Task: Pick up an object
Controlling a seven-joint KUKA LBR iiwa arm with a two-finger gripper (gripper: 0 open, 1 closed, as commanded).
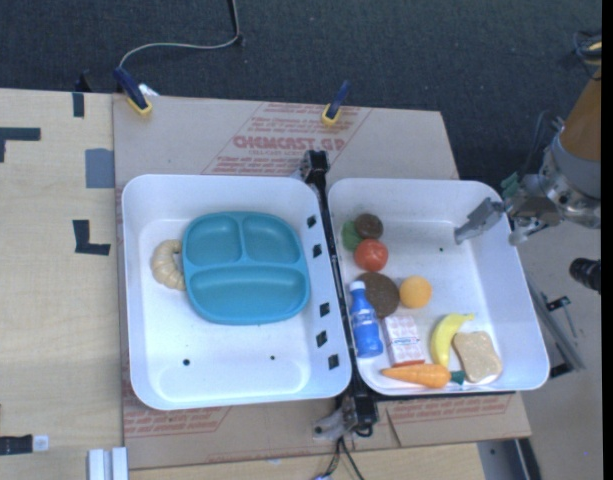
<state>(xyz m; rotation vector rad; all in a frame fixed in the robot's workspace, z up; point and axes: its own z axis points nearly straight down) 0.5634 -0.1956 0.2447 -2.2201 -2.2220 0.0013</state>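
In the right-hand white bin (506, 268), a cluster of toy food waits along the near wall and the divider side. Nearest the camera lies a carrot (418, 375), flat against the near rim, tapered and smooth, likely to roll under a pinch. Just behind it, toward the bin's near right corner, sits a slice of bread (476, 356), probably light and a little spongy, with a banana (445, 336) touching its left edge; the banana's curved middle looks the surest place to close on. Left of the banana stands a small white carton (403, 338), stiff and flat-sided, and beside that, against the divider, a blue bottle (364, 320) lies lengthwise, slick and round, best taken across its body. Farther into the bin rest a brown round piece (381, 294) and an orange ball (415, 292), just apart from each other. Beyond them are a red tomato (371, 256) and a dark green round fruit (367, 227), both small, probably hard plastic and apt to squirt from the fingers unless taken across the widest part.

The gripper (483, 219) hovers over the bin's far right part, well apart from every item, its fingers carrying nothing; whether they are spread or closed cannot be told from this angle.

In the left bin (146, 298), a blue divided plate (247, 268) lies beside a tan ring-shaped toy (167, 264).
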